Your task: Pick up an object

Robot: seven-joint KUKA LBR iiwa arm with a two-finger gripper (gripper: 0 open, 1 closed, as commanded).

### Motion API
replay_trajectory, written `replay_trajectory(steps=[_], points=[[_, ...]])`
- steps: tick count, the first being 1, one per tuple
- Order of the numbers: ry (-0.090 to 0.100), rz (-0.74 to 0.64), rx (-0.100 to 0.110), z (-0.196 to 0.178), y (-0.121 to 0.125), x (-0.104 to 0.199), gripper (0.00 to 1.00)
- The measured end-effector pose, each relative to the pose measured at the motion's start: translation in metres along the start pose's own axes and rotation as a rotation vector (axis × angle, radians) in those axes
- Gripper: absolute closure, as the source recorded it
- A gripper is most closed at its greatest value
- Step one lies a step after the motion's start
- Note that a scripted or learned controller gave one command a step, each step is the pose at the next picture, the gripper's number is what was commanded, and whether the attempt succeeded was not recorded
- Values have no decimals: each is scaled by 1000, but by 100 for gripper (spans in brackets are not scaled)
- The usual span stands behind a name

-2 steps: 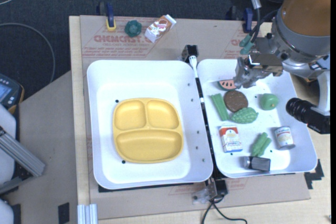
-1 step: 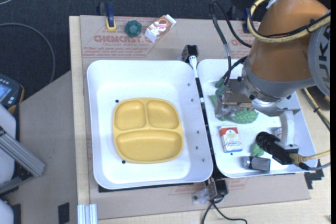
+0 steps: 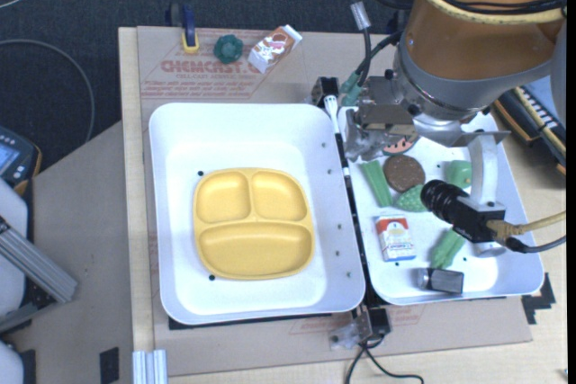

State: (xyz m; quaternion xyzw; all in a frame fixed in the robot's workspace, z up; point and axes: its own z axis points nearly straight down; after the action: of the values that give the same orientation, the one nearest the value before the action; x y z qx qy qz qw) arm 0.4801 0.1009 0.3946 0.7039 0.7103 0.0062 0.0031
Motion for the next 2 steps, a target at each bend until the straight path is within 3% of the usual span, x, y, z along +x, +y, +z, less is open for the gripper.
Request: replay_trajectory(steps=[2], points=[[-5, 5, 7, -15, 0, -3, 100]])
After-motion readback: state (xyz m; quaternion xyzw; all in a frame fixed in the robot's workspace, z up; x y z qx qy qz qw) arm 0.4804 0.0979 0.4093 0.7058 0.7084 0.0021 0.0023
